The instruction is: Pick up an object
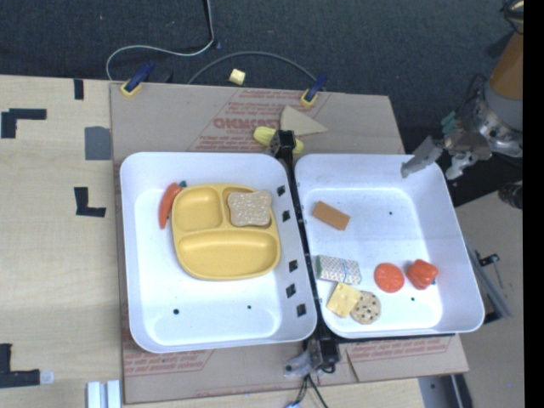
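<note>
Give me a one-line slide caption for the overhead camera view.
Gripper poised over the right bin's far corner, toy foods below; yellow divided plate with bread slice in the left bin.

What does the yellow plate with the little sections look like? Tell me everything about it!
The yellow divided plate looks like smooth plastic with rounded corners. It has three sections: two small ones on top and one long one below. It lies flat in the left white bin. A slice of bread sits in its upper right section, and a carrot lies beside its left edge.
</note>
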`<control>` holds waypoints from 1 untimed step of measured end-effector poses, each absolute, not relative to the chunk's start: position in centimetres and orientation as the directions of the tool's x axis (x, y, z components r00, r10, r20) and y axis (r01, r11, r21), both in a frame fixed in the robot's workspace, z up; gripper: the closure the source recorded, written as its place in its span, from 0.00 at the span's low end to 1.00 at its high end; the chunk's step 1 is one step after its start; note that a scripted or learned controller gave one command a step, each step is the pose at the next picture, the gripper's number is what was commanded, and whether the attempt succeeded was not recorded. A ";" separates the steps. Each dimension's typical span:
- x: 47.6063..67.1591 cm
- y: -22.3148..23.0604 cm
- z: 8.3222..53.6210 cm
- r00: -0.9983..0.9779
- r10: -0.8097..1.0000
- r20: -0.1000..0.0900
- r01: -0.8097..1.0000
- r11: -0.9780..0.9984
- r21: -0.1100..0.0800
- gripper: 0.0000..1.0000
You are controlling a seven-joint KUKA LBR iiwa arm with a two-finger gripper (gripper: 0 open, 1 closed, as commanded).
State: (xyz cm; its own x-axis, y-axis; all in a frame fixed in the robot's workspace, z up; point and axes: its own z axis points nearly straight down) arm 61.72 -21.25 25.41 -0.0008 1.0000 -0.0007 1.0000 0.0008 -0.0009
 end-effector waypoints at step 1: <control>55.1 -17.7 16.4 0.000 1.000 0.005 1.000 0.000 -0.014 0.00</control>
